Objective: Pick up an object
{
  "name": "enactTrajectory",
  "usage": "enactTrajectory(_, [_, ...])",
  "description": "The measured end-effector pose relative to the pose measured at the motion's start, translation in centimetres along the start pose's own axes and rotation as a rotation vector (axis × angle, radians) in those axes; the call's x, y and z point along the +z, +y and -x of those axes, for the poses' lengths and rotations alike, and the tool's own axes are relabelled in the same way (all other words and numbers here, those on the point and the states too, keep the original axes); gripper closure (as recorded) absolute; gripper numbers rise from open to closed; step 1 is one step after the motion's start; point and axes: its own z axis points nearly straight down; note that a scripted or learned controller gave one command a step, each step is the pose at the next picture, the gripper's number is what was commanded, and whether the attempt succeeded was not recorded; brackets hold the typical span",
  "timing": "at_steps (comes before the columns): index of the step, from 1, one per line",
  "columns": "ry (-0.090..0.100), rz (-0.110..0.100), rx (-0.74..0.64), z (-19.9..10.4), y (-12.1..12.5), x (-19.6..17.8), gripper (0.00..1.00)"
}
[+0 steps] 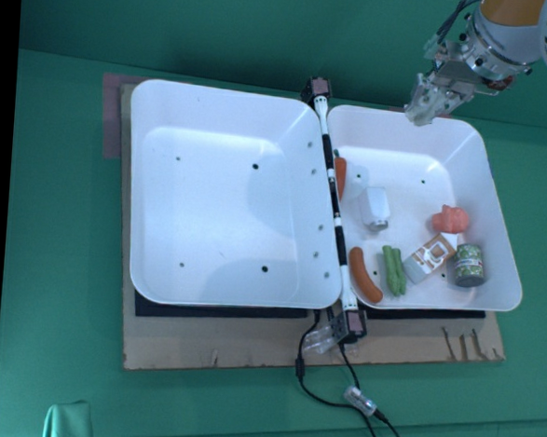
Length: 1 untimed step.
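— Where do we stand with the gripper [427, 110]?

— We have it up over the far rim of the right bin [488, 162], near the back edge, with nothing between its fingers. Whether they are spread or closed we cannot tell from this slant, so we leave that open.

— And the things we could pick?

— All of them lie in the right bin, mostly toward the near side and the divider. The sausage [365, 274] rests along the inner wall at the near corner, and the green beans [393, 269] lie just beside it. A small carton [429, 256] sits between the beans and the can [468, 265], touching or nearly touching the can. The orange-red toy [450, 219] sits a little behind them, the white cup [374, 208] lies tipped near the middle, and the carrot [340, 176] hugs the divider.

— Why so crowded on that side?

— We judge the sloped bin walls let loose things settle low. The left bin [169, 103] is where we would drop a catch.

— Which is easiest?

— We think the white cup, since it stands apart from its neighbours. The carton and can are risky: fingers could nudge one while closing on the other.
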Motion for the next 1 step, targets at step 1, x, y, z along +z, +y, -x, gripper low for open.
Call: enactTrajectory(1, [0.0, 0.0, -0.001, -5.13, -2.07, 5.02, 1.0])
